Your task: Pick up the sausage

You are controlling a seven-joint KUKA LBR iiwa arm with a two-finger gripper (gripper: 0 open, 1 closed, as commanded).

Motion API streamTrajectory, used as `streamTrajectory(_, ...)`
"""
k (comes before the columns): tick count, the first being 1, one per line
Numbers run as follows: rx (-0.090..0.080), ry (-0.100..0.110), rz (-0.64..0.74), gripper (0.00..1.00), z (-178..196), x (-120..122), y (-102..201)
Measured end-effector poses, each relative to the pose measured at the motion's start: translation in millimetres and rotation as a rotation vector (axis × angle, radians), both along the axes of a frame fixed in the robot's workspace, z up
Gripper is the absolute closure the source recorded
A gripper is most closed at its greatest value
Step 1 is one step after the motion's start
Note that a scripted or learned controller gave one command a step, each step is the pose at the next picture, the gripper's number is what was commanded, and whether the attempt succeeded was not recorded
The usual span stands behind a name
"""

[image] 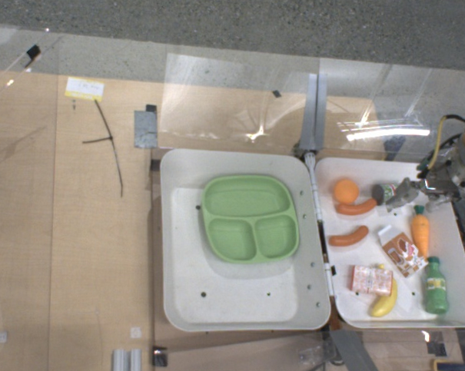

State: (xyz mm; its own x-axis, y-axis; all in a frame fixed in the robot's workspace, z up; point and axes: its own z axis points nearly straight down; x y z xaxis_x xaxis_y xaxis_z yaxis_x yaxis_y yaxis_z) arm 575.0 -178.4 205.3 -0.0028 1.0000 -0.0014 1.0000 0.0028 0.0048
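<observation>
table (69, 235): light wood top, two white bins side by side, grey floor strip along the far edge.
sausages: you've got two in the right bin (442, 324). upper sausage (355, 208) lies just under the orange, touching or nearly so. lower sausage (348, 238) sits near the bin's left wall, apart from the upper one.
orange (345, 190): far-left corner area of the right bin.
jaws (405, 192): at the far side of the right bin, low over a small dark item I can't identify. Can't tell how far open they are, or whether they have anything. Well apart from both sausages.
carrot (421, 232): just below the jaws, lying lengthwise.
snack pack (401, 251): red and white, beside the carrot.
pink carton (371, 280): near edge, touching the banana (384, 300).
green bottle (436, 285): right side, lying down.
left bin (181, 294): holds a green divided plate (250, 218), three compartments.
</observation>
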Motion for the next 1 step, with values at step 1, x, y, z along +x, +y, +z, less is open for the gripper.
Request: streamTrajectory(1, 0.0, 0.0, -0.042, 0.0, -113.9, -6.3, 48.7)
